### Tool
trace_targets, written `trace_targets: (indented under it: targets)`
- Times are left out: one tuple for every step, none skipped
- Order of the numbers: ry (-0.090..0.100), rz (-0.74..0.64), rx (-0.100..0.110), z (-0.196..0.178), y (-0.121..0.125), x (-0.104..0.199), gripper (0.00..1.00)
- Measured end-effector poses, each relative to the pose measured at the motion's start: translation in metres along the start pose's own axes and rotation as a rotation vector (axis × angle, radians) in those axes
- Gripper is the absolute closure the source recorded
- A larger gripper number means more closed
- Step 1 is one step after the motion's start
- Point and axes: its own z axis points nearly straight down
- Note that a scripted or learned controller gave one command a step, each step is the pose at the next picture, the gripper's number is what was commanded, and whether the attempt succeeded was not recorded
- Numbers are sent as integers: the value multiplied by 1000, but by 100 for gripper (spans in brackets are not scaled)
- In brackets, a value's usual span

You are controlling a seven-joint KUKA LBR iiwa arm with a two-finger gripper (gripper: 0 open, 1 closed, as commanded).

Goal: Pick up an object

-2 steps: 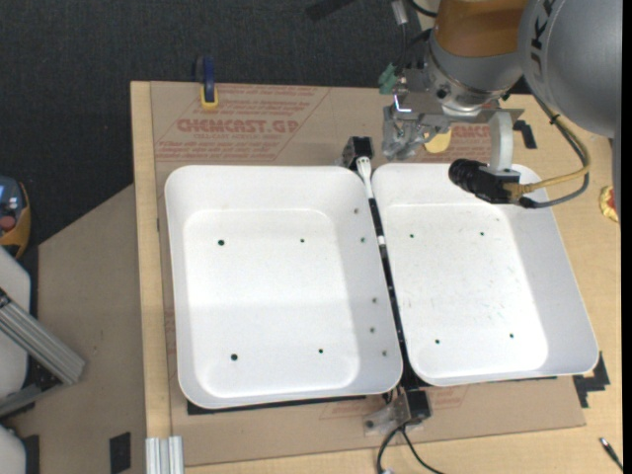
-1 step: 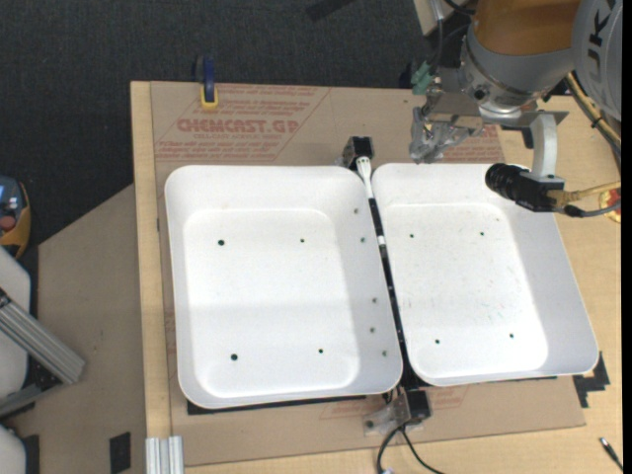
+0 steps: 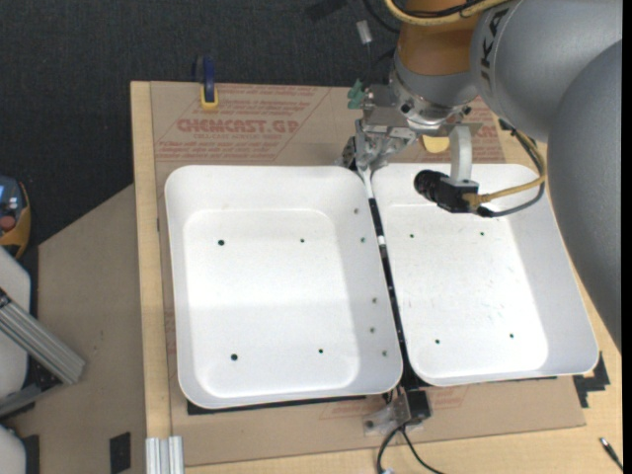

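A small pale, tan-coloured object (image 3: 434, 143) sits near the upper middle of the frame, by the top edge of the right bin (image 3: 494, 363); its shape is unclear, being partly hidden.

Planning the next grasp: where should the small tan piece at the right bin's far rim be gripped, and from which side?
Probably from straight above, across its narrow width. The tan piece lies low against the right bin's far rim, partly hidden by the arm, so side approaches look blocked; its full shape is unclear.
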Motion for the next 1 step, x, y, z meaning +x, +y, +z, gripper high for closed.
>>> trace_targets:
  targets:
    - [-1,2,-4,-38,-12,-2,100]
